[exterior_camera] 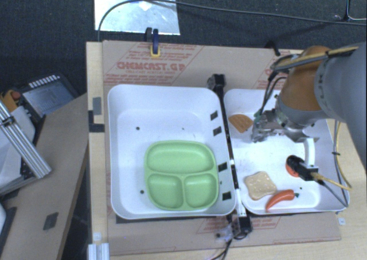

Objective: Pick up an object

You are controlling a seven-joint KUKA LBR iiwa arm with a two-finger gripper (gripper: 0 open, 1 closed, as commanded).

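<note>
The cardboard under the bins carries red print "CHEMCAST GP", far left of and above the gripper.

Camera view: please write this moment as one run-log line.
pincer low in right bin | beside tan piece | bread slice, orange pepper untouched

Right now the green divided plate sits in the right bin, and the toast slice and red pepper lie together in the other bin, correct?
Not quite. The camera view shows the green divided plate in the left bin, not the right. The toast slice and red pepper lie together in the other bin, the right bin.
</note>
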